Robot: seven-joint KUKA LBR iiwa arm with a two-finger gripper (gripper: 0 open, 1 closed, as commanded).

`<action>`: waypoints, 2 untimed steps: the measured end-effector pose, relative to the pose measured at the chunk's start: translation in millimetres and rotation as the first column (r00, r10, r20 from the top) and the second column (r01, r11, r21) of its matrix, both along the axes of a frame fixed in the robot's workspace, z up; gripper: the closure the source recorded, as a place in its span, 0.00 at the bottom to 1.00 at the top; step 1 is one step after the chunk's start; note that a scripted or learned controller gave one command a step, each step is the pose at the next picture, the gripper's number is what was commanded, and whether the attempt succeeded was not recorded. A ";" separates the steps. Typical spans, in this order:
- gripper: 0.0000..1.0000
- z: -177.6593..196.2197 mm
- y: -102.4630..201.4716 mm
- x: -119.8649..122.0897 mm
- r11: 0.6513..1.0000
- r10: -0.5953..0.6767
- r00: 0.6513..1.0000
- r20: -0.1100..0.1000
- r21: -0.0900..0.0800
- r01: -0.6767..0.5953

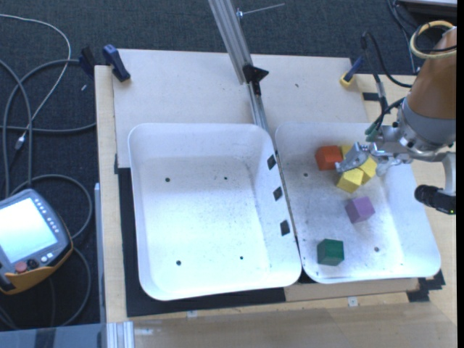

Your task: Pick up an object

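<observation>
Gripper [357, 159] low in the right bin [413, 256], upper right of frame — fingers' spread unclear — over yellow blocks [351, 180], beside an orange block [328, 157].

Viewpoint: one fixed camera above the worktop [181, 85], looking down at a slant.
Facing: toward the worktop's far edge, which lies at the frame's top.
Nearness: far enough back to take in both white bins, left bin [210, 209] and right bin [406, 230], plus dark floor beyond the worktop's edges.
Arm entry: arm [435, 93] from the frame's right.
</observation>
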State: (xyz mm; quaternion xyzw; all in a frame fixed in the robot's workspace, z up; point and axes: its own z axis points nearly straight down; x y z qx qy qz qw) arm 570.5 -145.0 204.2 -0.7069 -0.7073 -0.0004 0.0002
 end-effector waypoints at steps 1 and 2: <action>0.00 -109.4 -31.7 3.2 1.000 -0.002 1.000 -0.010 0.002 0.002; 0.00 -105.3 10.2 71.3 1.000 0.003 1.000 -0.010 0.000 -0.003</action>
